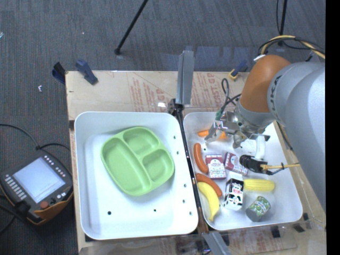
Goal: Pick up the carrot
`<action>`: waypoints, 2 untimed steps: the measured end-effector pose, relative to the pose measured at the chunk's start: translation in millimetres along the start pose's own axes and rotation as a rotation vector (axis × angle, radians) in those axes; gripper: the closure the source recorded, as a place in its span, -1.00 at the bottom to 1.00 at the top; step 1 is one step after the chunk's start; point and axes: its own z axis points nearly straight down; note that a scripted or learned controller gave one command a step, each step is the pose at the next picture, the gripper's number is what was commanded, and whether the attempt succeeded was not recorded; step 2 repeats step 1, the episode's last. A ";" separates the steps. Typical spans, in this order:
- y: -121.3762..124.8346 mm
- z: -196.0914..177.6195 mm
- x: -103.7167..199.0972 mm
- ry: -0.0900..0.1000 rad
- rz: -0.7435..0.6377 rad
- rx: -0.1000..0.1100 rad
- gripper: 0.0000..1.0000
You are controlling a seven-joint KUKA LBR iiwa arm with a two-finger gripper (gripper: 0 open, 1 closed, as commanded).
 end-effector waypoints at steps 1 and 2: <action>-1.1 14.5 -11.0 -0.001 -0.032 0.011 1.00; -1.1 14.5 -11.0 -0.001 -0.032 0.011 1.00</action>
